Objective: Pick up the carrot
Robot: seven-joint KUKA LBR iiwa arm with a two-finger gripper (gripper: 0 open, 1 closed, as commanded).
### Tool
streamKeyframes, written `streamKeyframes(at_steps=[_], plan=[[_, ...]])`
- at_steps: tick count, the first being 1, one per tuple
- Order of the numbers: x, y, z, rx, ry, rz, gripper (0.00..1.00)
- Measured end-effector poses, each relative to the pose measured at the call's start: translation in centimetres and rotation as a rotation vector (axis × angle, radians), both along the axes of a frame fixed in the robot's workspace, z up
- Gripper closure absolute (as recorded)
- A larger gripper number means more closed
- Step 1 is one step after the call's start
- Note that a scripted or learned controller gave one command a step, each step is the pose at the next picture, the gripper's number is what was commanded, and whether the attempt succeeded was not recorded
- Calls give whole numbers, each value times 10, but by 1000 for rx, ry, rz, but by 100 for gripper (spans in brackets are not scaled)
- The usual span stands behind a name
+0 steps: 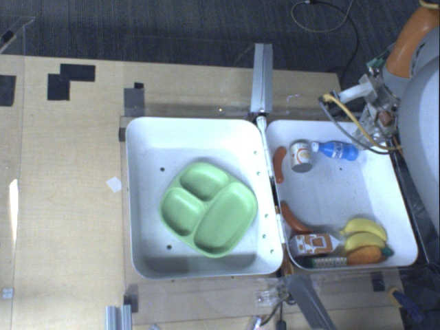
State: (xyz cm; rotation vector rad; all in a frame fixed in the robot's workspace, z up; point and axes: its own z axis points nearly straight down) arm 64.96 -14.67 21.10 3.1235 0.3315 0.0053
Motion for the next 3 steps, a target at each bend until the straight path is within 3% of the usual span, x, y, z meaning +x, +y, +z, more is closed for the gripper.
streamKeyframes(at_steps=[1,2,3], plan=[[-21,34,-16,0,3,413,100],[-24,63,21,-2,0,531,100],[-14,43,-35,-1,3,419,100]])
